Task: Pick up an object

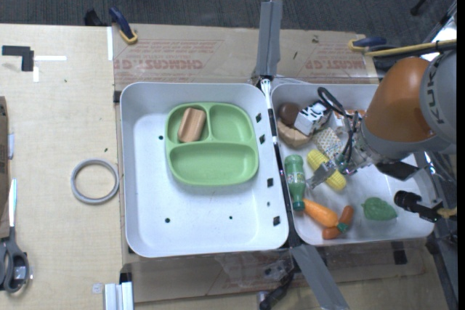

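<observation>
Tool (328,172) sits low in the right bin (407,232), its tips down among the toys at a yellow corn (325,168); whether it is apart or clamped I cannot tell from this angle. Just beside lie a green bottle (294,181), a carrot (320,213) and a green leaf (379,210), all loose on the bin floor. The arm (398,109) leans over this bin, likely because the pickable clutter is here. The left bin (138,214) holds a green tray (214,167) with a sausage (191,124).
</observation>
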Robot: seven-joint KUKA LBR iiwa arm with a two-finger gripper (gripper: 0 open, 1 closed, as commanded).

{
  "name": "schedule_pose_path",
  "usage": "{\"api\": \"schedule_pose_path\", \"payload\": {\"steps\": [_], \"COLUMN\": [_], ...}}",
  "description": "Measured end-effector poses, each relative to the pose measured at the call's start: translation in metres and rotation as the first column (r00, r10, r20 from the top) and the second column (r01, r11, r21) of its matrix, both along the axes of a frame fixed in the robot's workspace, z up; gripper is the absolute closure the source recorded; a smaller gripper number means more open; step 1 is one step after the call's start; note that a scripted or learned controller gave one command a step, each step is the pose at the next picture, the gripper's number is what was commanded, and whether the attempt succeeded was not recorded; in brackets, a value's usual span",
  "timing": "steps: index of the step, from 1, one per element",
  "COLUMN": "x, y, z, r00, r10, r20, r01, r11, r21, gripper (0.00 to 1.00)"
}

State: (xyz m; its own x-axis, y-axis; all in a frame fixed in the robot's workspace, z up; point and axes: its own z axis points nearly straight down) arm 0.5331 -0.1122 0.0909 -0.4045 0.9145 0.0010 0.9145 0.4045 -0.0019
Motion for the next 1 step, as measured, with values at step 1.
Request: {"api": "schedule_pose_path", "payload": {"steps": [1], "x": [0.0000], "y": [-0.0010], "z": [0.0087], "r00": [1.000], "r10": [-0.004], "r20": [0.000], "r01": [0.004], "r11": [1.000], "r21": [0.000], "gripper": [1.00]}}
